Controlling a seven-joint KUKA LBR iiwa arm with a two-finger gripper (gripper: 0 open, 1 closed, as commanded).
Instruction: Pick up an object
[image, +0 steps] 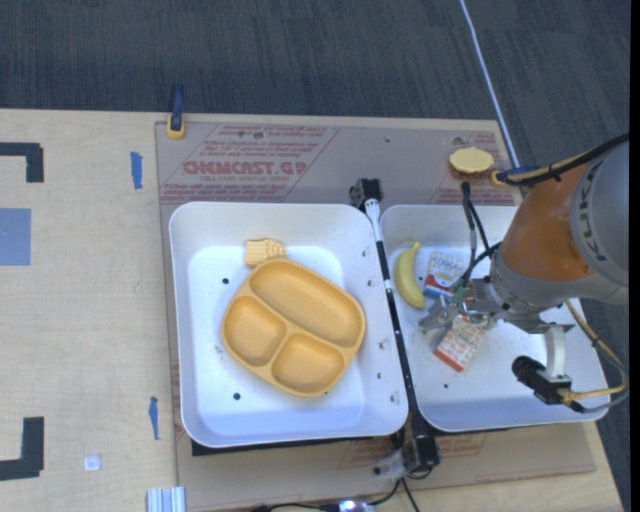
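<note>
Yellow banana (407, 277), curved, beside red-and-white packet (459, 345), right bin (500, 412)

Yellow-orange divided plate (291, 328) in a white bin (190, 300); yellow banana (407, 277); red-and-white printed packet (459, 345)

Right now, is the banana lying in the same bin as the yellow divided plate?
No: the banana lies in the right bin, while the yellow divided plate sits in the left bin.
</note>
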